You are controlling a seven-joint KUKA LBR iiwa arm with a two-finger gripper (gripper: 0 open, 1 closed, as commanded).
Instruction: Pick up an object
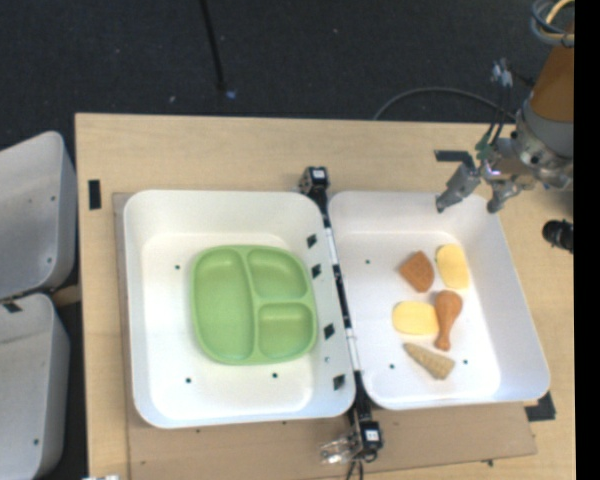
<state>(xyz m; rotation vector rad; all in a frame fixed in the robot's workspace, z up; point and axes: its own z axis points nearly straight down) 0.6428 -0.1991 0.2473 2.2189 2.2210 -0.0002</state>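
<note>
Toy food pieces lay clustered in the right-hand shallow white plastic bin [380,388] at the frame's lower right, presumably as grasp candidates: a brown plastic drumstick [447,316], a pale yellow oval piece [415,318], and a tan wedge [429,360]. At upper right, the two-finger gripper [476,193] hung spread open and empty, apart from them.

From my feed, light was even and soft overhead; the white bins [160,388] glared slightly, shadows stayed faint, the dark floor [130,38] showed grain, and edges looked a little blurred.
</note>
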